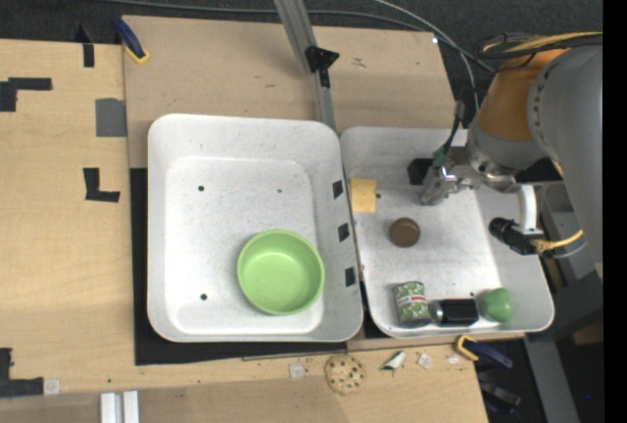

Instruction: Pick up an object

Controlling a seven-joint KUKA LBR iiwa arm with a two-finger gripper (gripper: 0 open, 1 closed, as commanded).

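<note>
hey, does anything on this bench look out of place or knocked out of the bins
Yes. A small round cookie-like object and a few pale scraps lie on the bench just below the bins, outside both. Inside, the green bowl sits upright in the left bin, nothing spilled.

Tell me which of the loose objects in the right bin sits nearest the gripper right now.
The small round brown object, alone mid-bin just below-left of the gripper. The yellow block sits at the left wall; the green-labelled can lies along the front edge.

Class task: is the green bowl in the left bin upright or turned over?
Upright. The bowl shows its open hollow and rim facing up, resting on the left bin floor.
</note>
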